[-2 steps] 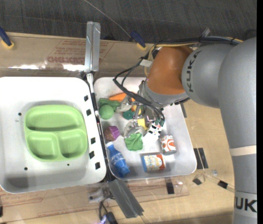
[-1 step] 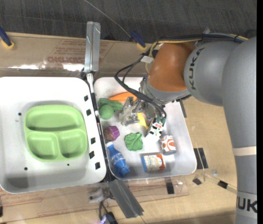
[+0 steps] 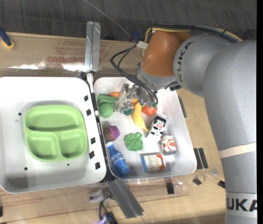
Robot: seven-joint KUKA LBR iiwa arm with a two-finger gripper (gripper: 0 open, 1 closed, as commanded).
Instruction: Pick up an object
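- Two shallow white bins sit side by side on the bench: the left bin [image 3: 1, 125] and the right bin [image 3: 183, 143].
- One light green plastic tray with three compartments [image 3: 55, 132] lies in the left bin.
- The right bin holds a jumble of small toys: one yellow banana [image 3: 138, 115], one dark green leafy piece [image 3: 134, 141], one green rounded vegetable [image 3: 106, 105], one purple lump [image 3: 112, 133], one blue bottle [image 3: 118, 160], one black-and-white cow-print carton [image 3: 157, 124], one orange-and-white can [image 3: 168, 144], one orange-labelled tin on its side [image 3: 152, 162], and one red-orange piece [image 3: 149, 109].
- The metal gripper [image 3: 132, 98] is low in the far part of the right bin, just above the banana and beside the green vegetable.
- From here I cannot tell how its jaws stand, nor whether anything is between them.
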